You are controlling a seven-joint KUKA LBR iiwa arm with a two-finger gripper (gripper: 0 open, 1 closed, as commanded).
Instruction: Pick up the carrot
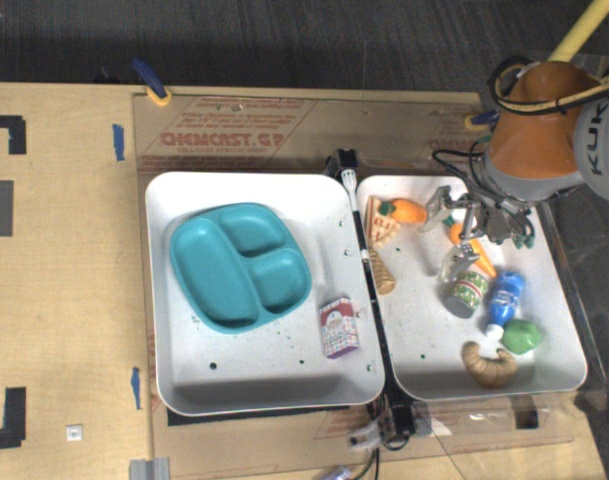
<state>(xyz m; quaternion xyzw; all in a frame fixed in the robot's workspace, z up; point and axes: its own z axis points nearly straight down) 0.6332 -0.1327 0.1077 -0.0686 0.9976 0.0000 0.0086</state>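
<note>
One croissant [490, 364], one green can [468, 290], one carrot [401, 211], two bins [174, 368].

At the upper right of the frame the arm [594, 138] shows a grey casing with part of a dark letter "K" printed on it at the right edge. Next to it sits a broad, rounded orange band [537, 118], smooth and slightly glossy. Black and yellow cables [506, 80] loop over the top of the band, and a thin black cable [452, 155] curls off its left side. Below the band hangs the pincer [473, 230], a cluster of silvery metal brackets and dark parts, with thin metal fingers pointing down.
</note>
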